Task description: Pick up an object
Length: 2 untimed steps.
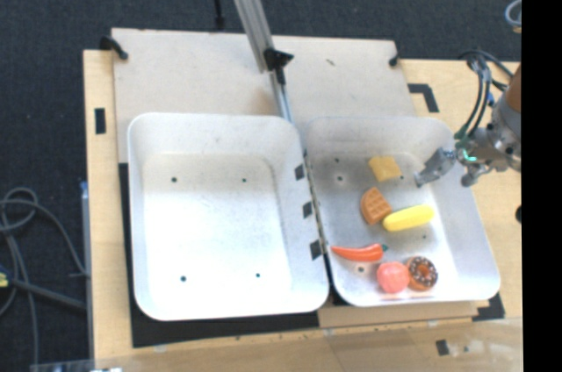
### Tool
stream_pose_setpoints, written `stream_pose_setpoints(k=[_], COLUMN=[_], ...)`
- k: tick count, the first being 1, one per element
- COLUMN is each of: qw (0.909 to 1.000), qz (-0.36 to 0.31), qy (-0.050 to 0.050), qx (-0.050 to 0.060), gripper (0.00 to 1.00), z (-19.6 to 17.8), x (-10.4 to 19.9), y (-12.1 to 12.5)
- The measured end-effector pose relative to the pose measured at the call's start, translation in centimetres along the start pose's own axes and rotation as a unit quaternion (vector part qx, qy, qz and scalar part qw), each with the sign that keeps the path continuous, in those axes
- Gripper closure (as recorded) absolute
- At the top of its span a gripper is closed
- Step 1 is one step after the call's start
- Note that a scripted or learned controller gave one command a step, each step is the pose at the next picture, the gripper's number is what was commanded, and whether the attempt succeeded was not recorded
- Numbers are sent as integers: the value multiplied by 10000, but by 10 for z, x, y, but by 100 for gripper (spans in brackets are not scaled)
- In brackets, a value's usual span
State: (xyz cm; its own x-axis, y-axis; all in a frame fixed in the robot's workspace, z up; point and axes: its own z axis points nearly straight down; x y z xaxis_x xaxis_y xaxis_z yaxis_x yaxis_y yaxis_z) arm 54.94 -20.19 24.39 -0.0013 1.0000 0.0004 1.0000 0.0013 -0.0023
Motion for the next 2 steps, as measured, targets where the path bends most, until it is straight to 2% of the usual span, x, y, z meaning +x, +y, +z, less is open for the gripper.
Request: stream_pose_setpoints(k=[1,2], qw=[10000,10000], qz=[-5,15], qy=[-7,-9], qx=[-23,3], gripper=[0,0], z=[-3,40], x=[0,-3], y=[1,-1])
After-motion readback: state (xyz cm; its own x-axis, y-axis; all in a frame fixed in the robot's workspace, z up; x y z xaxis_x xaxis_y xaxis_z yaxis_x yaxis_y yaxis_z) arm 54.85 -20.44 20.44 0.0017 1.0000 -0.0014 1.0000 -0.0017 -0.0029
